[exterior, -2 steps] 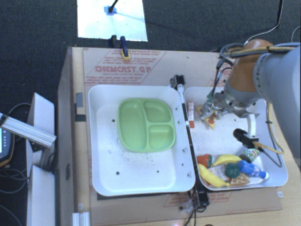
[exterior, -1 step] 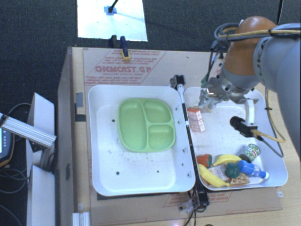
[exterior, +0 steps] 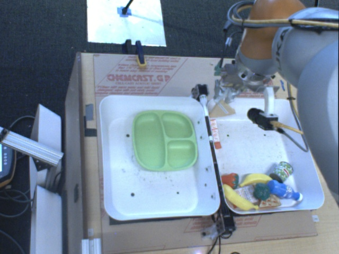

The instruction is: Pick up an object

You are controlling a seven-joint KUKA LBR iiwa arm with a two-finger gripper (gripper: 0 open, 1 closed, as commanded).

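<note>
Above the far edge of the right bin (exterior: 312,165), the claw (exterior: 226,97) hangs under the orange-banded wrist; whether it stands wide or narrow I cannot tell, and nothing shows between its tips. Below it that stretch of bin floor lies bare. The pickable things are heaped well apart from it, in the bin's near corner: a banana (exterior: 255,179), a small blue bottle (exterior: 283,189), a green-labelled can (exterior: 283,170), a red piece (exterior: 230,180) and a yellow plate (exterior: 238,199) beneath. They look like light, hard plastic toys, smooth and likely slippery. The banana seems the best choice, taken across its narrow middle. Across the divider, a green divided tray (exterior: 164,141) lies in the left bin (exterior: 114,194) on the tabletop (exterior: 139,77).
</note>
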